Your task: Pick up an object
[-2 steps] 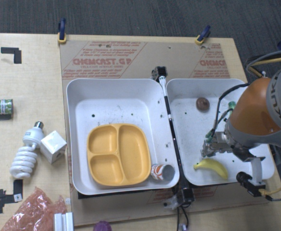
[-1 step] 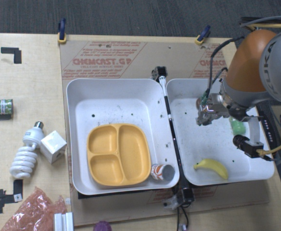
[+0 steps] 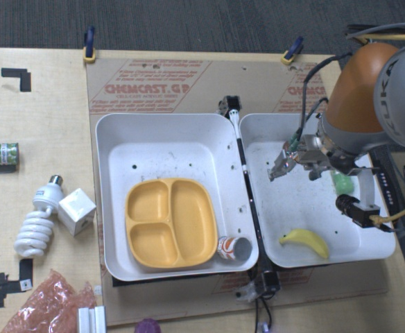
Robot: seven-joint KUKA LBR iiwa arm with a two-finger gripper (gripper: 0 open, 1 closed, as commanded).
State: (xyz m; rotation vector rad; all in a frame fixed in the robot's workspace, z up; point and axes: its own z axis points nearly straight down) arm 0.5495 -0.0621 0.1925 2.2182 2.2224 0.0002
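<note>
In the right bin, a yellow banana lies near the front wall. A green object sits at the bin's right side, partly hidden under the arm. My gripper hangs over the middle of the right bin, left of the green object and behind the banana. Its two fingers are spread apart with nothing between them. The left bin holds a yellow divided plate and a small tipped cup in its front right corner.
On the bench left of the bins lie a white spiral light bulb, a white cube, a green can and a pink mesh bag. A black divider bar runs between the bins.
</note>
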